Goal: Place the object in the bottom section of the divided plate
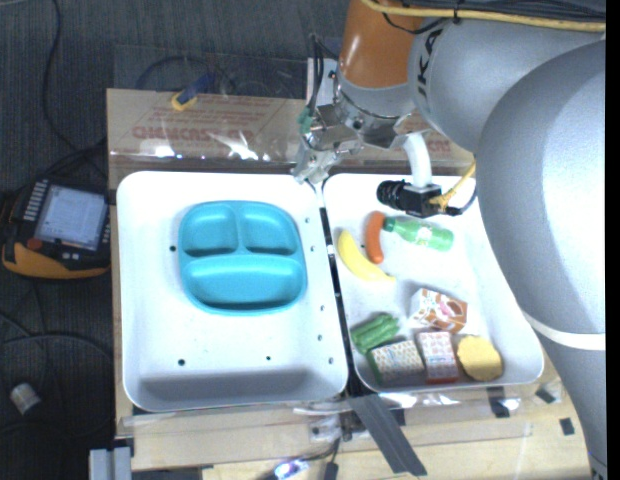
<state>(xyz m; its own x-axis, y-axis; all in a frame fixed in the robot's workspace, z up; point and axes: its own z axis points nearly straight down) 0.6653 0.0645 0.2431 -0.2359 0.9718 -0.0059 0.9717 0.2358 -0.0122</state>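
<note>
Dark carpet surrounded the table (140, 108), where two white bins sat side by side. Its end effector (312, 168) hovered at the far rim between them; I could not tell its state, and it carried nothing visible. Picking seemingly remained: the banana (356, 258) lay in the right bin (510, 313), the divided plate (240, 255) awaiting.

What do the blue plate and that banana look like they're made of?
The divided plate looks like moulded plastic: one even turquoise colour, rounded ridges, a soft satin sheen. The banana seems a plastic toy too, since its yellow is flat and unmarked and its surface smooth, though the view is too coarse to be sure. The white bin under the plate also looks like glossy plastic.
</note>
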